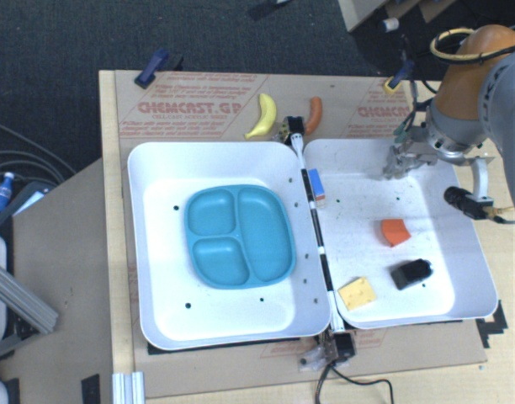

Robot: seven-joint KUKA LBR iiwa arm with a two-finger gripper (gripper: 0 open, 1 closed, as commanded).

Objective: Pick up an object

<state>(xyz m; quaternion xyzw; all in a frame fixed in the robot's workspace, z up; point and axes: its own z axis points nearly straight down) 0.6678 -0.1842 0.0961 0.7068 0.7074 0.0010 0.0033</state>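
**Operator:** Describe the layout, largest item first, and explain the placement.

**Technician:** The surface (199, 99) carries two shallow white bins side by side. The left bin (156, 310) holds a blue divided plate (239, 236), lying flat near its middle. The right bin (459, 293) holds the small loose items; in my judgement it serves as the picking area, since the arm (464, 82) reaches in over its far end. A banana (262, 117) and an orange sausage-shaped piece (313, 114) lie outside both bins, on the surface behind them.

**Operator:** State of the pincer?

**Technician:** The pincer (402, 162) is low over the far part of the right bin, near its back wall. Whether it is open or closed cannot be determined from this view. No item is visible in it.

**Operator:** Candidate objects, and where?

**Technician:** Three sit in the near half of the right bin, well apart from the pincer. The black block (411, 273) is dark and roughly oblong. The yellow block (356, 293) is a flat, pale square near the front left corner. The orange block (395, 231) is small, cube-like, and nearest the pincer. A small blue-and-white piece (315, 185) lies against the divider between the bins.

**Operator:** Progress?

**Technician:** Judged not yet begun: every object rests on the bin floor.
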